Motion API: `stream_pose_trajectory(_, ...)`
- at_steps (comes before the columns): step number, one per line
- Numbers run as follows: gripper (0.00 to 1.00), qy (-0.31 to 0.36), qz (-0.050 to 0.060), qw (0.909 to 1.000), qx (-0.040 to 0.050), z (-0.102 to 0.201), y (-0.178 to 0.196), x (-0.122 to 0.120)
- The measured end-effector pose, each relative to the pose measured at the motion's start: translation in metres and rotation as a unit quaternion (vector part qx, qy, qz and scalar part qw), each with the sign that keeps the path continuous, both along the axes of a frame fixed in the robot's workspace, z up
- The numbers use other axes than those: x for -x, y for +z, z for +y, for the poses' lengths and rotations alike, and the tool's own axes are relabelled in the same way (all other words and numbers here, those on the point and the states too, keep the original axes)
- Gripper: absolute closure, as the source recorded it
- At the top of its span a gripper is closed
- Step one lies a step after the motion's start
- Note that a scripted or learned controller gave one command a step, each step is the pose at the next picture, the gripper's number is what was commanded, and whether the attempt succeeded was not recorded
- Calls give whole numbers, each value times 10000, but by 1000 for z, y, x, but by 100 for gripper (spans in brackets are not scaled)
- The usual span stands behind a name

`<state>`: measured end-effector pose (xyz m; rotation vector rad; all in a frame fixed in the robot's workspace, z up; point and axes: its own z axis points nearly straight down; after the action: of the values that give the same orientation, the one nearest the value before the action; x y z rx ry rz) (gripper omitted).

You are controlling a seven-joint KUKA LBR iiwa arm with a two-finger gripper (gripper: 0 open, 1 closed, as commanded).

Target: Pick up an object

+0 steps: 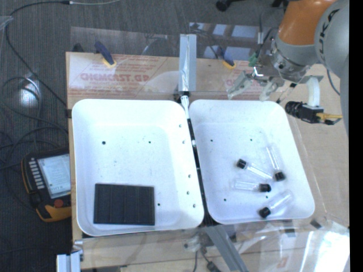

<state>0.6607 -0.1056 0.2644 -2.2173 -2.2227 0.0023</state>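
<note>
Several clear tubes with black caps lie in the right bin [215,118]: one [253,169] near its middle, one [274,161] to its right, one [251,185] below, and one [274,203] nearest the front. A flat black ribbed pad [124,204] lies in the front of the left bin [113,112]. My gripper [254,89] hangs above the far rim of the right bin, fingers spread wide, open with nothing between them. It is well clear of the tubes.
A metal post [187,64] stands behind the seam between the bins. A wooden board [125,78] with blue clamps lies behind them. A handheld pendant [48,183] sits on the floor at the left.
</note>
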Motion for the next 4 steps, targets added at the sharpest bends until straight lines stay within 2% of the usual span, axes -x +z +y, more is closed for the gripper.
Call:
stream_pose_trajectory(1, 0, 187, 6, 9998, 7, -75, -111, 49)
stream_pose_trajectory(2, 0, 335, -1, 9994, -33, -108, -169, 114)
stream_pose_trajectory(3, 0, 574, -128, 9983, -14, -110, -170, 166)
stream_pose_trajectory(4, 0, 1612, -109, 9869, 10, -112, -173, 56)
